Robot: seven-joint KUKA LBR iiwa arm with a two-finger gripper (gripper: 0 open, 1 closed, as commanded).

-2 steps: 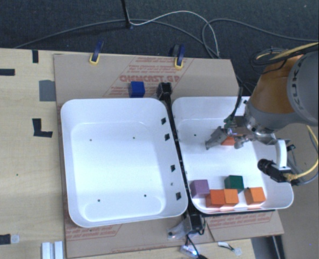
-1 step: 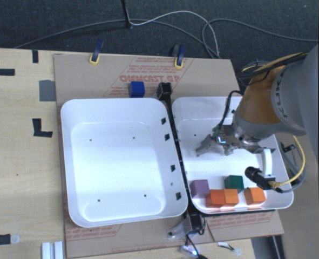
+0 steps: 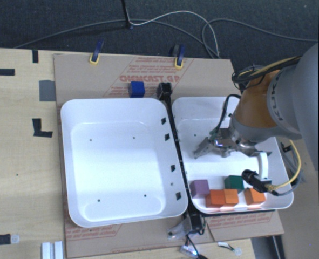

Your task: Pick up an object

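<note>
The grey arm with its orange band reaches in from the right of the frame, and its two-finger gripper hangs over the middle of the right-hand shallow white plastic bin. The metal fingers point toward the left of the frame and look slightly spread, with nothing between them and the bare bin floor beneath.

Red printing on the brown cardboard sheet under the bins reads roughly "CHEMCAST GP", partly covered.

Five small blocks lie along the lower edge of the right bin: one pale purple block, one dark green block, and three orange blocks. All sit well below the gripper in the frame, apart from it. One blue cube rests on the cardboard above the left-hand white bin, outside both bins. Two blue-and-yellow clamps grip the cardboard's upper edge.
</note>
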